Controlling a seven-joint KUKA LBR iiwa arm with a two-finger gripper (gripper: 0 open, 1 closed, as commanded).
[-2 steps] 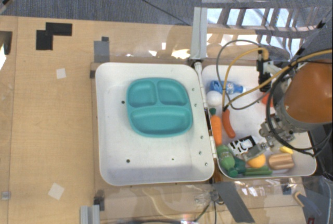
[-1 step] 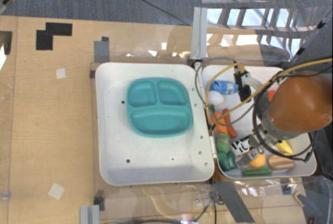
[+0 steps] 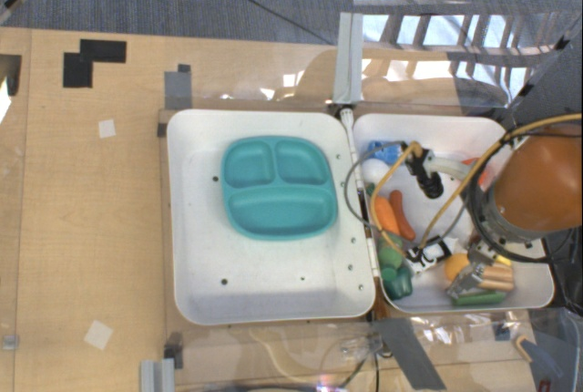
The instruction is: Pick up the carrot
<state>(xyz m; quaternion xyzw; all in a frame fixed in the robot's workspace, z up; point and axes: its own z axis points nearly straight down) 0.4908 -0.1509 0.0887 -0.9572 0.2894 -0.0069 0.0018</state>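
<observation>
Carrot: a small orange tapered plastic carrot [image 3: 392,215] lies in the right shallow white bin [image 3: 455,128], near its left wall, slanted with the narrow end pointing down and to the right.
Neighbours: a green rounded plastic vegetable [image 3: 394,272] sits just below the carrot, a pale white rounded item [image 3: 374,171] just above it, and a blue toy piece [image 3: 383,150] nearer the top left corner.
Arm: the grey arm with the orange band [image 3: 537,185] stands over the right half of that bin; yellow and black cables [image 3: 428,176] loop across the bin above the carrot.
Tool state: the gripper [image 3: 428,252] appears low in the bin, right of the carrot; whether it is released or clenched cannot be told.
Left bin: the left shallow white bin [image 3: 196,226] holds a teal divided plastic plate [image 3: 280,187].
Step in hand: judged as the approach, since nothing shows the carrot gripped.
Recommendation: centre over the carrot's thick middle, align across its width, descend clear of the green vegetable and bin wall.
</observation>
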